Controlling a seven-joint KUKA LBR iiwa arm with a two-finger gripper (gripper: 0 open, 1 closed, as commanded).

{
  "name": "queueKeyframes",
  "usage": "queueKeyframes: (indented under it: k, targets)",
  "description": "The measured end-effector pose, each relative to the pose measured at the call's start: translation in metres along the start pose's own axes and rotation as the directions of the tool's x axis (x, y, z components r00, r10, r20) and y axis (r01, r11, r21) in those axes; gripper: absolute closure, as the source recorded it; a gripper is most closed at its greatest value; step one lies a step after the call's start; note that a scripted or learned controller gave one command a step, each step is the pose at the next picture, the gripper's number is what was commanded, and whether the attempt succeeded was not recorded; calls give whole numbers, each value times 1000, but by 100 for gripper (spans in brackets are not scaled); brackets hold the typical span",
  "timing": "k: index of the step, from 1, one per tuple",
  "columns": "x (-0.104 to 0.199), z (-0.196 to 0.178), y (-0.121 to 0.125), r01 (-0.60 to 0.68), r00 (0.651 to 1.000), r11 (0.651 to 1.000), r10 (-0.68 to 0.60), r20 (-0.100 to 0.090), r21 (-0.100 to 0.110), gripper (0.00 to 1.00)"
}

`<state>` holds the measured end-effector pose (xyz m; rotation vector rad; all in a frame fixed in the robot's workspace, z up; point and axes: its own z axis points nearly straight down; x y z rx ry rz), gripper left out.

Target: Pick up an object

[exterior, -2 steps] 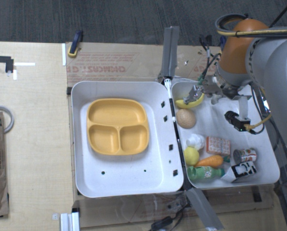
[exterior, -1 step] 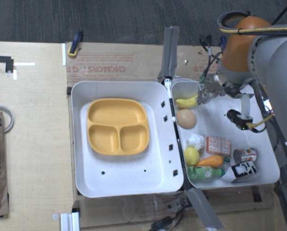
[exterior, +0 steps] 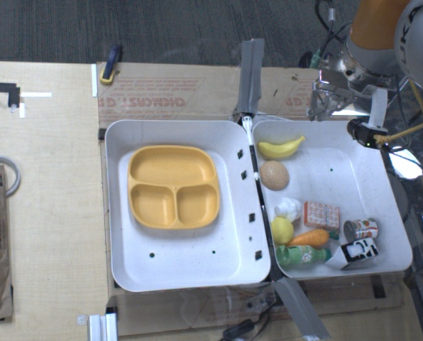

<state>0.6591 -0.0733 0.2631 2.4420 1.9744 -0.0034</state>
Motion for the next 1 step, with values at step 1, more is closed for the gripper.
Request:
queueKeyframes:
  k: [1]
  targets:
    - [-14, 29, -24, 321, 947, 947, -321, -1, 0, 100]
